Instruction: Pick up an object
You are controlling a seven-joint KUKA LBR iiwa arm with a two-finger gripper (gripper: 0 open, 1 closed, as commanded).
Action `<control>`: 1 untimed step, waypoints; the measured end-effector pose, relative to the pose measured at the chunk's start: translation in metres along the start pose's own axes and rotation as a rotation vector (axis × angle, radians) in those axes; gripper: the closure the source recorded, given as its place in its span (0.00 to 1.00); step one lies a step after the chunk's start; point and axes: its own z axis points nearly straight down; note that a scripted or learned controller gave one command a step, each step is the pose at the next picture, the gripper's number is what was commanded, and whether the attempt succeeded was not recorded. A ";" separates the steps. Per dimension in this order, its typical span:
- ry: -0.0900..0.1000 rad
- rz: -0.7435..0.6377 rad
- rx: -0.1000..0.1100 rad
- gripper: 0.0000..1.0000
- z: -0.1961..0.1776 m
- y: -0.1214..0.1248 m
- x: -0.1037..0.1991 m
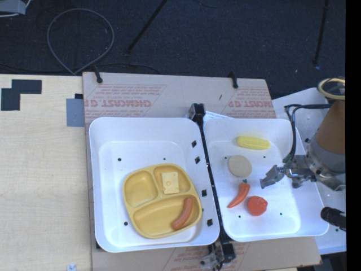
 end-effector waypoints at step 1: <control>0.002 0.000 0.005 0.00 0.058 -0.006 -0.008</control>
